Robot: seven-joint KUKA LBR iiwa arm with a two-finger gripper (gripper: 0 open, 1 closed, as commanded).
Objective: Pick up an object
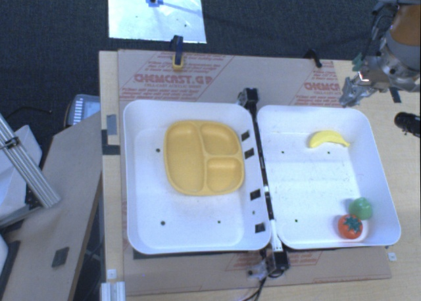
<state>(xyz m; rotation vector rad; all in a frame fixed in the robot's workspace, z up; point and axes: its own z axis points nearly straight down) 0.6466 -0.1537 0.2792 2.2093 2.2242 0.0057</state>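
Note:
A yellow banana [328, 138] lies in the far part of the right bin [309, 227]. In that bin's near right corner a green ball-like item [360, 208] sits touching a red tomato-like item [350, 226]. A yellow divided plate [202, 157] lies flat in the left bin [141, 227]. My gripper [349, 92] hangs above the bench just beyond the right bin's far right corner, apart from every object, with the banana the closest of them. Nothing is seen held in it.
Black clips [256, 162] line the seam between the two bins. A yellow clamp [177, 62] sits at the bench's far edge, below a pale sheet [156, 2]. An aluminium bar [23, 162] leans at the left.

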